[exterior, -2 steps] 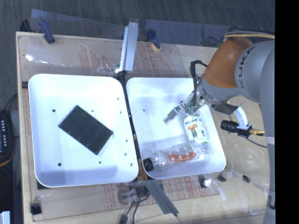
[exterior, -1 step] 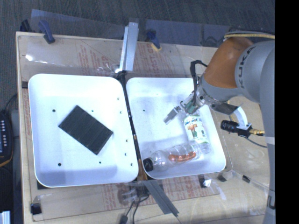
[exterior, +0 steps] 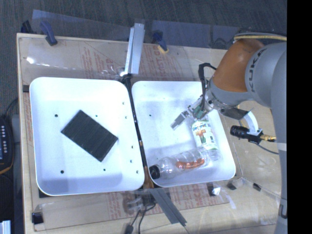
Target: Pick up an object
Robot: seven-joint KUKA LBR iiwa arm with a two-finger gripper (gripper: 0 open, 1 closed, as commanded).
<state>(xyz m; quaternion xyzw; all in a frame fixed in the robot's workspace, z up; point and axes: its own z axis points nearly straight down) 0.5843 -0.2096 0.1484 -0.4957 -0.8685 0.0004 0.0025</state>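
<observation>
My gripper [exterior: 188, 117] hangs over the middle of the right bin [exterior: 161, 94], reaching in from the right. Just below and right of it lies a small white bottle [exterior: 205, 136] with a green and red label, its top end close to the gripper. I cannot tell whether they touch. A clear plastic bottle [exterior: 185, 162] with a black cap and orange inside lies on its side along the bin's front wall. In the left bin [exterior: 46, 94] a dark grey rectangular pad [exterior: 89, 135] lies flat, turned at a slant.
A thin dark divider [exterior: 136, 130] separates the two bins. A metal bar [exterior: 134, 48] stands behind them, with blue clamps [exterior: 48, 33] at the bench's back edge. The far left part of the right bin is bare white floor.
</observation>
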